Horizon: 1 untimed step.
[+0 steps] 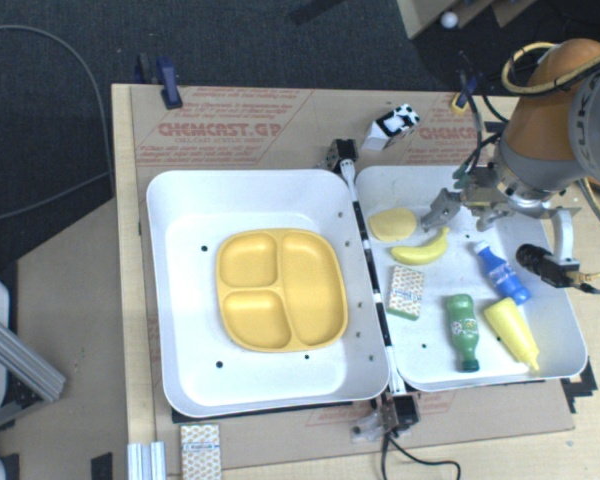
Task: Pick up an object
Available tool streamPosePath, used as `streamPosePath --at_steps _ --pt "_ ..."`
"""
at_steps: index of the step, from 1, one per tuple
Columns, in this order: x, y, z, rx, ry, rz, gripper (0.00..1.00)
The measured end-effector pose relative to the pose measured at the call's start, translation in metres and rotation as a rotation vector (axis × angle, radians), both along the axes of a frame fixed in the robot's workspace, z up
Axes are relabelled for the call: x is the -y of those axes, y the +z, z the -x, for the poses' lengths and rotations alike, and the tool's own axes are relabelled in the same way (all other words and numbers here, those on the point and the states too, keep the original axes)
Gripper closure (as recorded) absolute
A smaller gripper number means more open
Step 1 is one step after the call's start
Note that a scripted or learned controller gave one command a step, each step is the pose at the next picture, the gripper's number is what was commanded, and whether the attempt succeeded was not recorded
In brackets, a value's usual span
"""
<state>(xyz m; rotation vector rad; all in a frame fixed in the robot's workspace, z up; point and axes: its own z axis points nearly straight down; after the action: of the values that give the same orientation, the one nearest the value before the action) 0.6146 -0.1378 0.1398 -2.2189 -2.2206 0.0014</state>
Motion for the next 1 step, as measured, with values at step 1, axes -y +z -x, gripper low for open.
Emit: streamPosePath --at_steps 1 --pt "-0.0241 -0.0557 0.0001 -0.001 0.000 0.000 0.00"
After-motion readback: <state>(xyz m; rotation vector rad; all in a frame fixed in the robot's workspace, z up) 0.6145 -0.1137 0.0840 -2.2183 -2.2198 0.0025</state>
